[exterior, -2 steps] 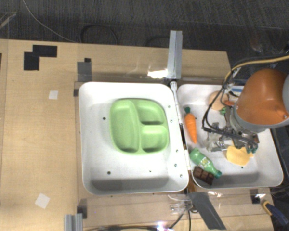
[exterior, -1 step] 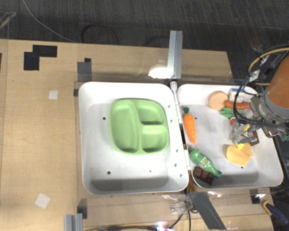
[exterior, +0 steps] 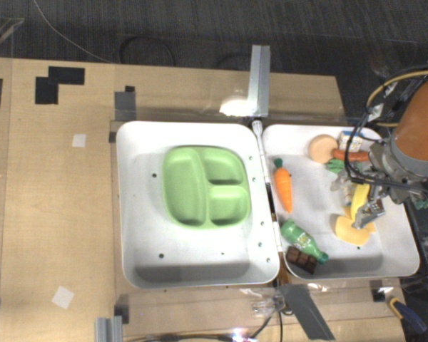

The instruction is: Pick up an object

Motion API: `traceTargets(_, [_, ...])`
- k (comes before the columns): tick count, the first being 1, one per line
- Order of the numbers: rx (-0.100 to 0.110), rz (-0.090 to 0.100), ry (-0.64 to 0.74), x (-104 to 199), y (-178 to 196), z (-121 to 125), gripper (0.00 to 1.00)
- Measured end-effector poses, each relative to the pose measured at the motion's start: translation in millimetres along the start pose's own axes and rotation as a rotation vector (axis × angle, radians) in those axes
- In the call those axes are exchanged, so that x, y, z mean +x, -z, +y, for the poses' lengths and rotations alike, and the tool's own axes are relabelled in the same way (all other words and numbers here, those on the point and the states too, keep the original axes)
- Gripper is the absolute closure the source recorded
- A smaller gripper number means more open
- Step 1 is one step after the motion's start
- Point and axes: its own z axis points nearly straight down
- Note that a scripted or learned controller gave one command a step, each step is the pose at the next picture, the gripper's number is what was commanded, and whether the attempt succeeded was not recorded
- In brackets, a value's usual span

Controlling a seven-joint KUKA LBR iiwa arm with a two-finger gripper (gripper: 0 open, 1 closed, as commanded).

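The gripper (exterior: pixel 366 209) hangs low over the right bin (exterior: pixel 399 262), touching or just above a yellow piece (exterior: pixel 351 231); whether its fingers are spread or closed, I cannot tell. Across that bin lie a carrot (exterior: pixel 283 185) by its left wall, a green bottle (exterior: pixel 303 239) and a brown block (exterior: pixel 300 260) nearer its front, and a peach ball (exterior: pixel 320 149) at its back. The left bin (exterior: pixel 139 262) beside it holds a green divided tray (exterior: pixel 204 185).

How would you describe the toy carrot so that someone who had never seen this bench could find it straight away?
Look at the right-hand white bin, the one the grey and orange arm reaches into. Along its left wall, next to the divider between the two bins, lies the toy carrot, with a green bottle below it. It is the only long, tapering orange piece with a small green top, pointing down the picture.
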Motion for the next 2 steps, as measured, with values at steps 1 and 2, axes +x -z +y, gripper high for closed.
traceTargets(1, [0.003, -0.005, 0.04, 17.9, -74.2, -9.2, 0.0])
traceTargets(2, [0.007, -0.01, 0.093, 41.1, -73.4, 7.2, 0.0])
